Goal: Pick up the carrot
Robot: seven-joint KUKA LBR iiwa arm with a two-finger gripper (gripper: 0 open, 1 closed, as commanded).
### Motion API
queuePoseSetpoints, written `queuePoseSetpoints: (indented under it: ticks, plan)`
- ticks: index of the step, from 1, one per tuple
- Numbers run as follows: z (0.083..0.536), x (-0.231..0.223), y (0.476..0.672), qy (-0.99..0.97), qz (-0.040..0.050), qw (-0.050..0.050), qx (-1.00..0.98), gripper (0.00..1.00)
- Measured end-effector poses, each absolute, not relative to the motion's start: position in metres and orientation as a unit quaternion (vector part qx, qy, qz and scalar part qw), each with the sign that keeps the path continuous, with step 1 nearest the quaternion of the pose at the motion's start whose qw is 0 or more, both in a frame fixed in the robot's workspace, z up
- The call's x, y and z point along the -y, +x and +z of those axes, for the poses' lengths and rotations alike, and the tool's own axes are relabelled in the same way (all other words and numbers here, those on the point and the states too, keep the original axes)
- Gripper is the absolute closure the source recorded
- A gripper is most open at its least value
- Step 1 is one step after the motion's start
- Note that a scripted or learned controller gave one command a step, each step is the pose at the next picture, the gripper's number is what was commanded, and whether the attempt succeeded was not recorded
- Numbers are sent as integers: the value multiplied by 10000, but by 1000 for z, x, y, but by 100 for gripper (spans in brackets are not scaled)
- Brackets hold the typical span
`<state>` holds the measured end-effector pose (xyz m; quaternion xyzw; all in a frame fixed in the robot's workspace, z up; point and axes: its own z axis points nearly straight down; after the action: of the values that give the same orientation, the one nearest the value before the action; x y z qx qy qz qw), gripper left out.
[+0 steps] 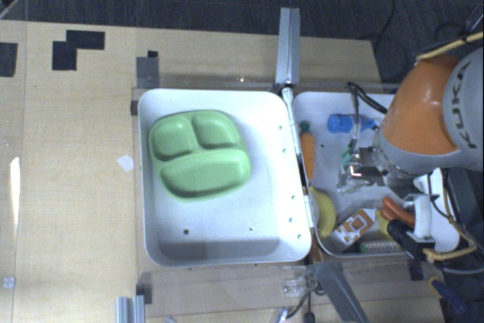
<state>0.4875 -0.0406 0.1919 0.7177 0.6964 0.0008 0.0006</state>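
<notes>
The carrot (pixel 308 153) is a slim orange piece with a green top. It lies lengthwise against the left wall of the right bin (pixel 325 108), close to the divider. My gripper (pixel 357 172) hangs over the middle of that bin, a short way right of the carrot and apart from it. The arm's grey and orange wrist (pixel 427 117) covers the bin's right part and hides what lies under it.
A green divided plate (pixel 200 153) sits in the left bin (pixel 219 238). The right bin also holds a blue object (pixel 342 122) at the back, a yellow banana (pixel 326 212), a snack packet (pixel 354 228) at the front and an orange item (pixel 397 211).
</notes>
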Motion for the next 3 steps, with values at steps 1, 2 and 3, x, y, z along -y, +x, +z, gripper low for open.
queuePoseSetpoints:
  ticks: [1,2,3]
  plan:
    - [203,-23,500,8163,11,3,-5776,100]
    - [194,-43,519,7632,8,5,-6462,100]
    - [206,-18,498,8132,9,4,-5820,100]
